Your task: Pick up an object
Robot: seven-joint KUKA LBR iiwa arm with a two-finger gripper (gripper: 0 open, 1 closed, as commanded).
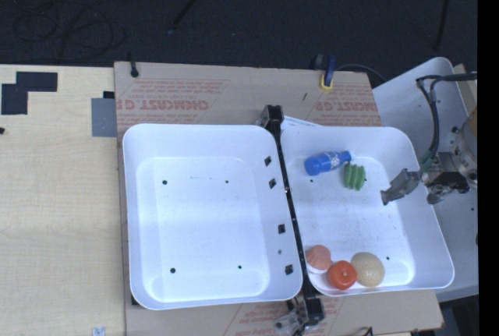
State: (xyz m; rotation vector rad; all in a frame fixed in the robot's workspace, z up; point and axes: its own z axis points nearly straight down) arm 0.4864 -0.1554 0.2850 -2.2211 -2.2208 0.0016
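Now, tool [399,188] over right edge of right bin [425,249], reaching in from right; whether open or closed, cannot tell (too small, dark). Nothing visibly between its tips. Blue bottle [327,162] lies on its side near bin's far end, green ridged object [355,176] just beside it. Near corner cluster: pale pink piece [318,256], red ball [341,274], tan ball [368,269], packed close together. Left bin [140,171] alongside on bench [54,202].
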